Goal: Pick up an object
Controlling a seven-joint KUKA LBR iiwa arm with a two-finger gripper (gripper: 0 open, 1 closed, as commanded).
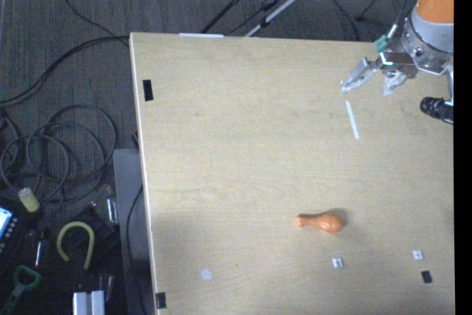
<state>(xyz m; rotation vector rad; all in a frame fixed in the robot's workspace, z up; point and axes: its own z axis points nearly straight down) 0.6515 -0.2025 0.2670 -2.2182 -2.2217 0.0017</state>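
Camera view, looking down at a slant: we note the gripper (374, 83) high at the right of the tan bench top (236, 158), its two fingers spread apart with nothing between them. A thin white stick (352, 119) lies just below it on the board.

The likely target is the small orange object (321, 222), lying alone on the lower right part of the bench, well apart from the gripper and nearer the front edge. It has a rounded bulb at its right end and a narrow neck tapering to the left, so its long axis runs nearly left-right, neck pointing left and tilted up a little.

We judge it light and probably smooth, perhaps a plastic or rubber toy; whether it is stiff or soft we cannot tell. The bulb looks prone to roll or squirt out of a pinch. We would close across the body where bulb meets neck, fingers set crosswise to the long axis.

A few small markers (338, 262) dot the board nearby.
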